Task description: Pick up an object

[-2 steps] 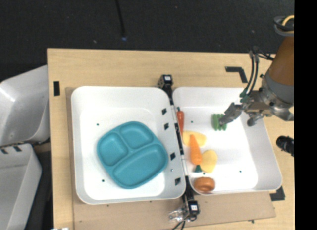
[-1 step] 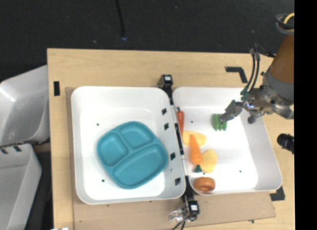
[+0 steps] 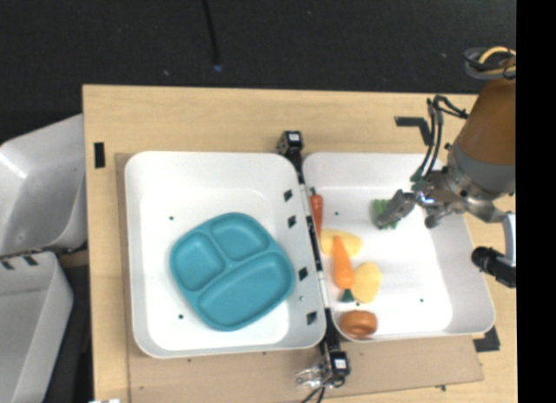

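While the grey arm (image 3: 486, 145) reaches in over the right bin (image 3: 434, 306), its fingers (image 3: 398, 208) sit low at a small green object (image 3: 382, 215), which touches their tips; whether they are clenched or released cannot be told. Below the fingers lie an orange carrot (image 3: 342, 260), two yellow pieces (image 3: 367, 280) and a brown one (image 3: 358, 322). Far beyond them, the left bin (image 3: 148, 219) holds a blue divided plate (image 3: 231, 269).

Wooden bench with two white bins

The light wooden bench (image 3: 104, 245) carried two shallow white bins side by side, touching along their inner walls: the left bin (image 3: 143, 306) and the right bin (image 3: 460, 293). Small black clips (image 3: 290, 142) sat at the seam's far and near ends.
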You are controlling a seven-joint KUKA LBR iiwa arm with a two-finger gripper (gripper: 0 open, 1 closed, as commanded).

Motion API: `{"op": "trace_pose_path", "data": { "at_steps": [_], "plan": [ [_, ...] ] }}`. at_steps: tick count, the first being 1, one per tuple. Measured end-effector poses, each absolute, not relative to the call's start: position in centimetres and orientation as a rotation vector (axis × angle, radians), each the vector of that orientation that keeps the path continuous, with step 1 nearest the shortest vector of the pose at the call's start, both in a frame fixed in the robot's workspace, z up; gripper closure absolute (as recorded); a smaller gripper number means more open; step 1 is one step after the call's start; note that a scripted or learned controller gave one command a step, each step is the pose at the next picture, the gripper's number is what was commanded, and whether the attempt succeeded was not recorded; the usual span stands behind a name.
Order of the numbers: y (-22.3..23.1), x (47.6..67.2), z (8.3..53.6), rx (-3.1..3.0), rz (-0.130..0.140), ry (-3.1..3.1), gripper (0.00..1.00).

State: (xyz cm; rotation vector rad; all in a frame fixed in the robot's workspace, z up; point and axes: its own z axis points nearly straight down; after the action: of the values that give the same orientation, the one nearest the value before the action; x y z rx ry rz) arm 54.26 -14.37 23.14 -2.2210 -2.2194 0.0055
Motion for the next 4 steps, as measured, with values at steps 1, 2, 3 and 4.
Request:
{"op": "trace_pose_path", "data": {
  "at_steps": [1,2,3,4],
  "plan": [
    [-15.3,54.0,18.5,-2.221,0.006,-2.219,0.00],
    [-15.7,53.4,14.1,-2.221,0.005,-2.219,0.00],
    [-15.8,53.6,15.5,-2.229,-0.002,-2.219,1.00],
    [-15.9,53.0,20.2,-2.231,-0.004,-2.220,1.00]
  ]
}}
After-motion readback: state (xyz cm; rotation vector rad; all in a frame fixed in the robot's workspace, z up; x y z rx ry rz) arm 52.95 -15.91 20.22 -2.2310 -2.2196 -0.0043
